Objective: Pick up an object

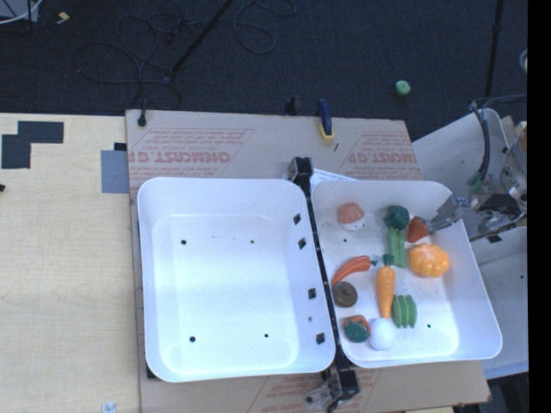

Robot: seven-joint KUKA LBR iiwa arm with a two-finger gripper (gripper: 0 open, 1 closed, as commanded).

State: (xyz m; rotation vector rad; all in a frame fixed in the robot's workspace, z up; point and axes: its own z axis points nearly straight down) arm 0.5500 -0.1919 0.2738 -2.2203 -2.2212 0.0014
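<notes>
On the cardboard-covered bench point(215, 144) we see toy vegetables in the right bin point(482, 317): a carrot point(385, 289) beside an orange pumpkin point(428, 261). The gripper point(443, 215) hovers at that bin's right rim, fingers apart, holding nothing.

floor: dark carpet-ish stuff point(344, 50) across the top, with black cables point(258, 20) looping all over it and a little green ball point(402, 87) lying off on its own

bench: light wood top point(60, 282) on the left, with a few dark and grey squares point(112, 170) stuck on it

under the bins: a sheet of cardboard point(198, 149) with red print that reads upside down, and a blue-and-yellow clamp point(325, 120) on its far edge

light: pretty bright and even, no hard shadows
</notes>
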